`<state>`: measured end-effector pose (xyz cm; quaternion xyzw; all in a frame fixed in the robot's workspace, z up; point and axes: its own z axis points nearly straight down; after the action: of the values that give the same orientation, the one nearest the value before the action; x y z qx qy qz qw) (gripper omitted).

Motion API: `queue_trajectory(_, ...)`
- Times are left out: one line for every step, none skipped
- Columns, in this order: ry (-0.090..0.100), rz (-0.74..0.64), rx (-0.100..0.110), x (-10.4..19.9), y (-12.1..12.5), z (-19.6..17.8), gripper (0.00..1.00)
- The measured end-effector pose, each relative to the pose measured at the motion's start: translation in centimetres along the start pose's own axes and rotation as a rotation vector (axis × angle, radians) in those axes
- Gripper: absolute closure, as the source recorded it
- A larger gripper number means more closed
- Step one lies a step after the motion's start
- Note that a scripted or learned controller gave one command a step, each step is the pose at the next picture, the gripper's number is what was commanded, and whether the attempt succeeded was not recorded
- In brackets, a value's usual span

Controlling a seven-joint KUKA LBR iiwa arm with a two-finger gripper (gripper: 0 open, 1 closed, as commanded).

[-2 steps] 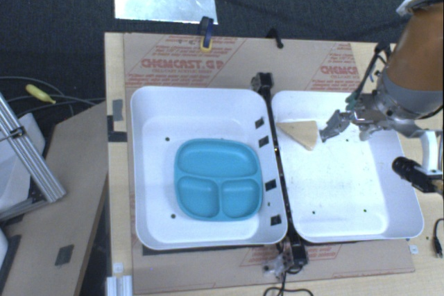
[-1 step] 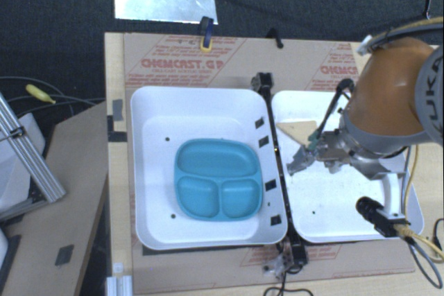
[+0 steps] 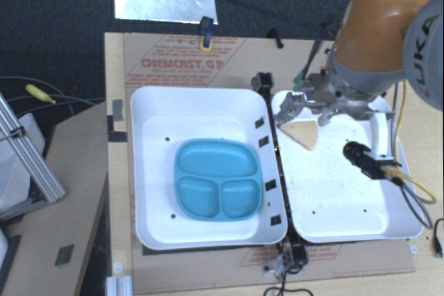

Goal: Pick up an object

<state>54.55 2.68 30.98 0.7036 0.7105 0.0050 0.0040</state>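
Tan wedge (image 3: 303,134) in right bin (image 3: 347,218), just below jaws (image 3: 305,111)

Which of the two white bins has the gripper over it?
The right bin: the gripper hangs over its far end, near a tan wedge. The left bin holds a blue tray.

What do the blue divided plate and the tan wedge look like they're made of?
Blue divided plate: likely moulded plastic, smooth and slightly glossy, with rounded compartment ridges. Tan wedge: matte, pale, flat-faced; perhaps foam or wood, too blurred to say.
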Motion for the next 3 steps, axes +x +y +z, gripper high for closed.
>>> queue_trajectory(-0.002,0.012,0.024,-2.5,-3.4,13.2,0.0)
queue_trajectory(0.0,0.01,0.015,-2.9,-6.2,12.0,0.0)
queue_trajectory(0.001,0.002,-0.005,-0.3,-5.6,-1.8,0.0)
